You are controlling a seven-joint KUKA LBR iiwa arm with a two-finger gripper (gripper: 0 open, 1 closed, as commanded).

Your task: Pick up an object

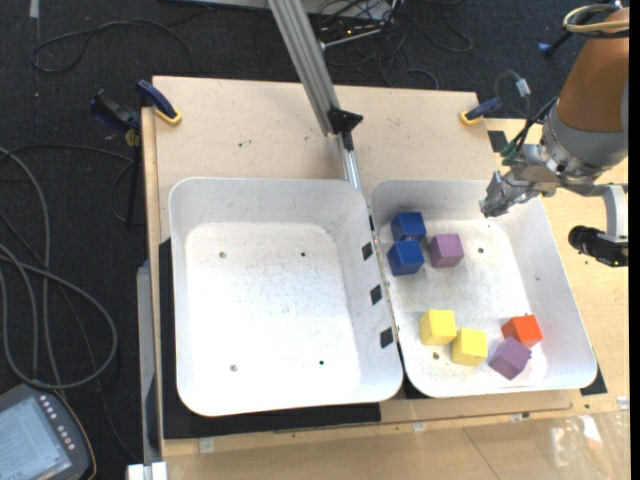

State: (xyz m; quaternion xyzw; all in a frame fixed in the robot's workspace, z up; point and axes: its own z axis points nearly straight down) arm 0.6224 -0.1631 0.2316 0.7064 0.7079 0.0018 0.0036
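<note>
1. The gripper [497,204] hangs over the right bin's [560,298] upper right corner; whether it is released or clenched cannot be told, and nothing shows in its grasp.
2. Nearest lies a purple cube [445,250], beside two blue cubes [407,226] [405,257].
3. Toward the near rim sit two yellow cubes [437,326] [470,346], an orange cube [522,329] and another purple cube [510,357].
4. The left bin [190,268] lies alongside on the desk [260,128].

Seven cubes [441,326] in the right bin [560,298] — blue, purple, yellow, orange.
</note>
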